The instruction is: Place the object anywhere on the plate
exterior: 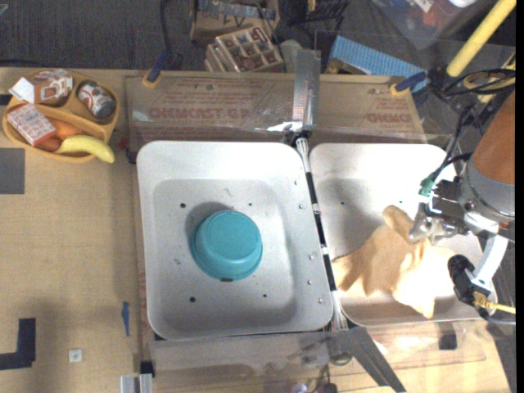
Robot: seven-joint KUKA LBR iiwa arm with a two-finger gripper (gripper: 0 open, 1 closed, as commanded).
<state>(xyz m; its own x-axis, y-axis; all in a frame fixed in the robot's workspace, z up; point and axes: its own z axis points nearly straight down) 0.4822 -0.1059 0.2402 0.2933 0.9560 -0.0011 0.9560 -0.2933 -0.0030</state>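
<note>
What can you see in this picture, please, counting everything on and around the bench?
bins: two, white; left bin, right bin, side by side.
plate: one, teal, upturned-looking, middle of left bin.
cloth: one, tan, crumpled, lower part of right bin.
tray: one, yellow-orange, bench's far left corner, holding a banana and small packets.
clutter: boxes and cables, behind the bench.
arm: one, grey with orange band, right edge.
gripper: one, at the cloth's upper right edge.
</note>
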